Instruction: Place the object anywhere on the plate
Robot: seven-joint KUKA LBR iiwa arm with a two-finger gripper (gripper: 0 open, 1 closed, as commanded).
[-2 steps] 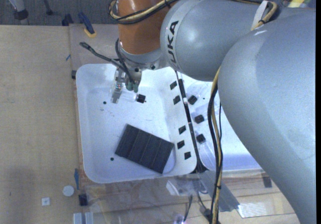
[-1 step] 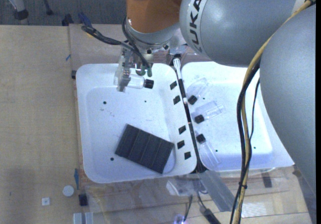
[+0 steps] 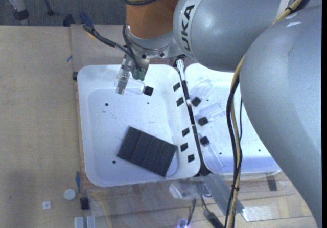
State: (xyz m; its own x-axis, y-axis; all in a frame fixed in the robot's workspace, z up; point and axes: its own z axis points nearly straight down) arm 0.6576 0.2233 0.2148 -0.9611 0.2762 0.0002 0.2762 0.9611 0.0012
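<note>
- Wooden bench (image 3: 36, 119) under grey flooring at the top of the view; two shallow white bins sit side by side on it, the left bin (image 3: 97, 119) in fair view, the right bin (image 3: 245, 155) largely covered by my own arm.
- Dark ribbed rectangular plate (image 3: 146, 151) lies flat in the near part of the left bin, slightly skewed, with its near corner close to the bin's front rim.
- My gripper (image 3: 127, 76) hangs over the far side of the left bin, well apart from the plate. Whether my claw is released or clenched I cannot tell: the fingertips blur against the white bin wall.
- A pale, possibly clear shape (image 3: 134, 87) sits at the fingertips, with a small dark block (image 3: 148, 90) just beside it. I judge one of these to be the object, but I cannot confirm which, nor that anything is gripped.
- Step in hand, by my judgement: pick-up at the far wall of the bin, or the start of carrying. Placement on the plate is not yet done.
- Next move calls for a confirmed hold, a lift above the bin floor, travel toward the near side, and a release over the plate's middle.
- Hidden or unclear: the right bin's contents are mostly behind my arm; a row of small dark clips (image 3: 185, 132) runs along the divide between bins; faint clear items in the right bin are too washed out to name.
</note>
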